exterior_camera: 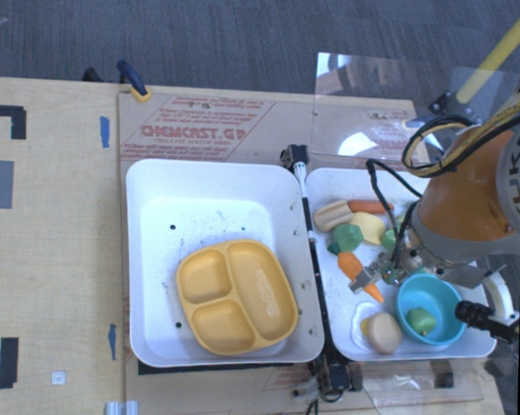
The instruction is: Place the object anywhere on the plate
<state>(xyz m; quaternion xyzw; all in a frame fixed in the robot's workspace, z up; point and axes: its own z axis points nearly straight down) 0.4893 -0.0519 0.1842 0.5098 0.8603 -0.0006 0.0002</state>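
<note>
Tool down low in the right bin, metal tip right over the small orange carrot; finger state can't be told at this size and angle, and no sure sign that anything sits between them. The low stance over the pile reads as a pick attempt.

All places given from the yellow plate, three-compartment, lying bare in the left bin, toward its near edge. Likely parked there as the drop target, well apart from the clutter so a release anywhere lands on it.

Near, right of the plate past the bin divider: pale round roll or potato, and a blue bowl with a small green piece inside. The bowl sits just beside the tool, which could crowd a lift.

Further back, right of the plate: the carrot, the likeliest object to move; then a green vegetable, a yellow piece, a tan bread-like piece and a longer orange carrot at the far rim. Heaped loosely, touching one another.

Far: cardboard sheet under both bins on the desk. Grey-and-orange arm comes in from the plate's right.
</note>
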